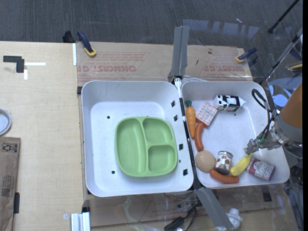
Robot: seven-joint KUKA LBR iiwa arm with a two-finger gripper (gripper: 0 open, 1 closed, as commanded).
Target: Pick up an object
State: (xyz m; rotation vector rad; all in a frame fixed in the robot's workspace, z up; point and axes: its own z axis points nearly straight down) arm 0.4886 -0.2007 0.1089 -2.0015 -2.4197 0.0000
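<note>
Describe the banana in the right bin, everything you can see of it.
The banana is small, yellow and smooth, likely plastic toy food, and looks whole. It lies flat on the floor of the right bin, near the front wall, slanting up toward the right. Its lower end sits against the can and the sausage; the red carton lies just to its right. The gripper hovers close by its upper tip; contact cannot be judged.

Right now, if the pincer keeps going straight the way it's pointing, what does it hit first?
Probably the yellow banana, lying just below-left of the pincer in the right bin. Depth is unclear from this slanted view.
</note>
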